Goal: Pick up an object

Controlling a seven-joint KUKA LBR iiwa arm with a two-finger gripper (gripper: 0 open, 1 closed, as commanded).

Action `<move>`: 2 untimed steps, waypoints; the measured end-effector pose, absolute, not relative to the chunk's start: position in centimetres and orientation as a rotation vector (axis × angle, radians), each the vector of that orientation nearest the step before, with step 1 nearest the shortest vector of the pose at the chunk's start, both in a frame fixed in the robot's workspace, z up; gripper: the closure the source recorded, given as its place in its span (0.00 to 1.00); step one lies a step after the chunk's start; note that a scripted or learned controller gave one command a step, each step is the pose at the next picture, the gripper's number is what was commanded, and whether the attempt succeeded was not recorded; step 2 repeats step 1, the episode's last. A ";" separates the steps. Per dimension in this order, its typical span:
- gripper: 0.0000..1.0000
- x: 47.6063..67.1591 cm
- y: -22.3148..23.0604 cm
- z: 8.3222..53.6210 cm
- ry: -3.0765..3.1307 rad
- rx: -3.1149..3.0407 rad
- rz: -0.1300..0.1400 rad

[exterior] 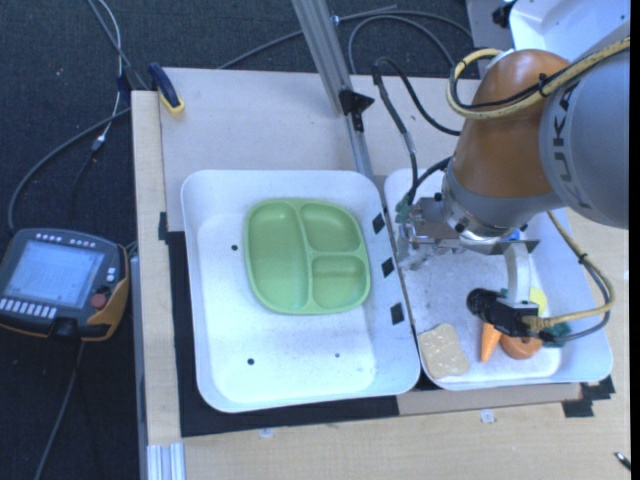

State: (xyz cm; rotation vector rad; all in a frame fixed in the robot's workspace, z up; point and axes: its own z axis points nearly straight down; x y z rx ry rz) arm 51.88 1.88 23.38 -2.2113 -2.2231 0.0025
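Lying flat in the left bin [215,368]: a pale green divided plate [305,256], three compartments facing up, set a little askew. In the right bin [590,363], near the front edge: a beige cracker-like square [443,351], an orange carrot-shaped toy [488,341] beside it.

A pale wooden bench [250,128] stood on dark speckled carpet [60,388] — thin cables [95,28] trailed across the floor toward a handheld control pendant [62,283] at the left, and a slanted metal post [318,33] rose from the benchtop.
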 end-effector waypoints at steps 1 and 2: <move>1.00 50.7 6.1 22.6 -2.223 -2.213 0.002; 1.00 50.7 6.1 22.6 -2.223 -2.213 0.002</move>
